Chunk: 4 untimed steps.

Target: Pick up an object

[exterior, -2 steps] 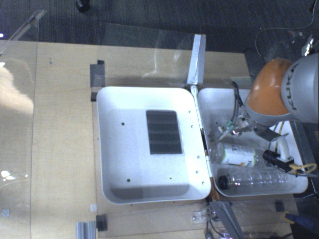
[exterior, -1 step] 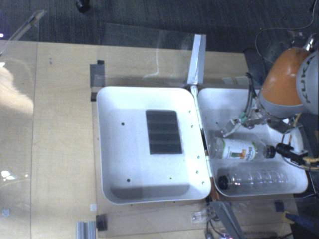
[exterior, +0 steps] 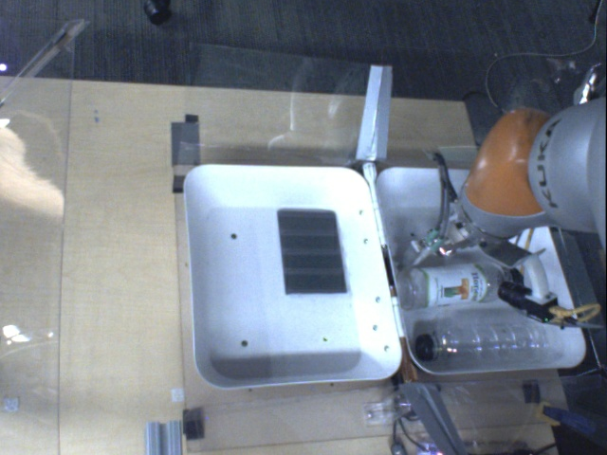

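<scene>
My gripper (exterior: 430, 245) is down inside the right bin (exterior: 408, 192), near its left wall, under the grey arm with the orange band. Just below it a small clear bottle with a pale label (exterior: 453, 287) lies on its side, close to the gripper tip. I cannot tell whether they touch. A larger clear plastic bottle with a black cap (exterior: 488, 344) lies along the bin's front wall, cap pointing left. Nothing visible is lifted off the bin floor.
The left bin (exterior: 218, 254) holds a flat black ribbed rectangle (exterior: 311, 251) at its middle. A metal divider post (exterior: 375, 112) stands behind the gap between the bins. Pale bench surface spreads out to the left.
</scene>
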Motion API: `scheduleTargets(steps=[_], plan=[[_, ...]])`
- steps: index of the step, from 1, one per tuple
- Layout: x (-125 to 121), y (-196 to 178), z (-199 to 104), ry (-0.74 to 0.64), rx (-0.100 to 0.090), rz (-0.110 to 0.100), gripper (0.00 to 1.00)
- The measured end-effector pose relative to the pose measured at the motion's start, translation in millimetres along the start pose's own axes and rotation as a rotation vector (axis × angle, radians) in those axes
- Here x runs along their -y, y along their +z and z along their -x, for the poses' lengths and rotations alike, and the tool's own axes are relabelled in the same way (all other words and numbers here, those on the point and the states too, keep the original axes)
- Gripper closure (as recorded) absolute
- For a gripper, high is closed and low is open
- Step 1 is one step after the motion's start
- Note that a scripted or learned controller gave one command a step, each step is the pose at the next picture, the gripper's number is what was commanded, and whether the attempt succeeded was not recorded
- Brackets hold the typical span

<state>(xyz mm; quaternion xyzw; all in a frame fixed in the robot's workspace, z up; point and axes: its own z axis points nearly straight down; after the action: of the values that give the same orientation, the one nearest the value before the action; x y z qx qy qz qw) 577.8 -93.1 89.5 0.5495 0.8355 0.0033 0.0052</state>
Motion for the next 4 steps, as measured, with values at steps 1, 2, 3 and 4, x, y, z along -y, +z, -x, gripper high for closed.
scheduleTargets(steps=[1,2,3,4], plan=[[0.0,0.0,0.0,0.000,0.000,0.000,0.00],[-75.7,2.6,48.1,0.022,-0.011,-0.018,0.00],[-18.8,0.7,14.8,-0.020,-0.001,-0.001,0.00],[-22.4,-12.0,14.8,-0.021,0.002,0.008,1.00]])
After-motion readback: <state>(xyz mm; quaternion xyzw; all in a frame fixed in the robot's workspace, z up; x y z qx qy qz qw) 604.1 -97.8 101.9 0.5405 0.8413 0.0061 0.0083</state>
